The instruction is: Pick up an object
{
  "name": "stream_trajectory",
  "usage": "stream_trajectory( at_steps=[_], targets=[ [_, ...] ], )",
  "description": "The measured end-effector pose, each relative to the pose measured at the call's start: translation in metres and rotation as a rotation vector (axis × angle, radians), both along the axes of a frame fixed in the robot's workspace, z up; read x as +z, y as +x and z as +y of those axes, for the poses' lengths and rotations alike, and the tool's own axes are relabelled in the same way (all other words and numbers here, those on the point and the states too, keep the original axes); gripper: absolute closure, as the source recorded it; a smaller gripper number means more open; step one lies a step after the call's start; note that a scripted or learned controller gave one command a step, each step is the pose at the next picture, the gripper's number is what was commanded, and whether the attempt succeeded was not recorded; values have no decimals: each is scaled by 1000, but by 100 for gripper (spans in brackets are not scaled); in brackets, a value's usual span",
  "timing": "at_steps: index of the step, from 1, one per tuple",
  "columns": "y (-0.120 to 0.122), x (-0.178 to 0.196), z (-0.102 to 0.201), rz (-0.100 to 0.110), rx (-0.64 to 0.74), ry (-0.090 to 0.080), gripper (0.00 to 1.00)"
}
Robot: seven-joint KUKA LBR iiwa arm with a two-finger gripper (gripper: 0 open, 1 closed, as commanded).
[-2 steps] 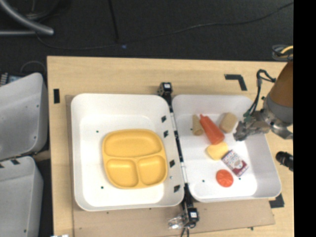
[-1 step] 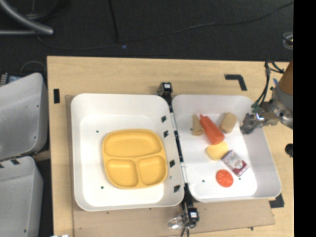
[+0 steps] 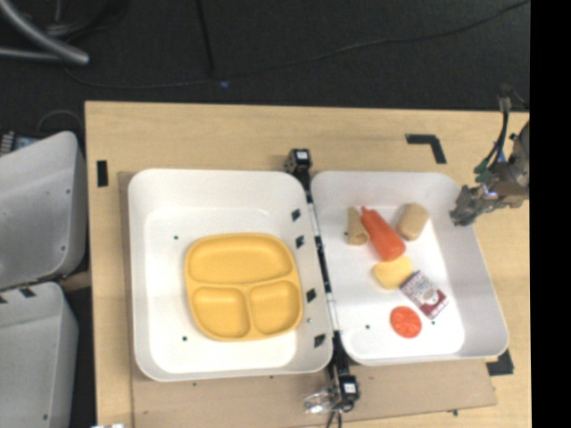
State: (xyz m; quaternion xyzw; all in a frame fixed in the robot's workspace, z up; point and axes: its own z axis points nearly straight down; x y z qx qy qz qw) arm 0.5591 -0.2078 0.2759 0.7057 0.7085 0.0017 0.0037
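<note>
- Dark floor with loose cables lies behind a light wooden surface (image 3: 223, 136) that carries two shallow white bins side by side.
- On the left, the left bin (image 3: 161, 203) holds a yellow divided tray (image 3: 243, 285), which lies flat near the middle of it.
- On the right, the right bin (image 3: 464, 275) holds a small group of objects close together.
- An orange carrot-shaped toy (image 3: 382, 234) lies at a slant, touching a small tan piece (image 3: 356, 226) on its left.
- A tan rounded piece (image 3: 411, 221) is just beside the carrot on its right.
- A pale yellow piece (image 3: 393, 273) lies below the carrot, and a small printed packet (image 3: 424, 293) is next to it.
- A red round piece (image 3: 406, 322) lies a little apart, nearer the front wall.
- The hand (image 3: 471, 205) is at the right bin's upper right rim, apart from the objects; it holds nothing, and how far it is open I cannot tell.
</note>
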Motion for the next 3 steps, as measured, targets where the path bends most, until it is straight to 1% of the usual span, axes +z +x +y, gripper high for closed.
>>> stream_trajectory(
  at_steps=[1,2,3],
  targets=[
    [8,-9,60,6,3,3,100],
    [10,-18,102,7,1,2,100],
    [11,-31,156,7,2,3,100]
  ],
)
